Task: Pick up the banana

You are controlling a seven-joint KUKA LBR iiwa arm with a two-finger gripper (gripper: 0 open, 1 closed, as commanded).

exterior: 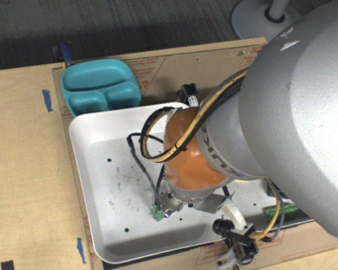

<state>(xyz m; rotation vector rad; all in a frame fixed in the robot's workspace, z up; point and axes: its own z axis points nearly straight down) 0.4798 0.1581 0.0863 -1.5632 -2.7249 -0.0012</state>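
- Gripper (167,208) at the end of the grey KUKA arm with the orange band (187,153) is low over the shallow white plastic bin (99,173); the wrist and arm body cover it from above, so whether it grips anything cannot be told.
- Task thing: no banana can be made out. If one lies in the bin, it is under the wrist or the arm; its place cannot be confirmed.
- Progress, as a judgement: the reach into the bin looks made, but a grasp is unproven and the lift is not yet done. All of the pick remains to be verified.
- Small green piece (158,213) sits just left of the gripper, near the bin floor; too small to identify.
- Bin: smooth, glossy, rounded corners, floor scuffed with grey marks and dotted with small dark holes to the gripper's left.
- Teal moulded plastic tray with two compartments (100,85) stands beyond the bin's far rim, well apart from the gripper, matt and rounded.
- Black and yellow cables (151,141) loop loosely off the orange band, above the gripper.
- Bench surface (25,184) left of the bin is flat brown board with dark tape marks.
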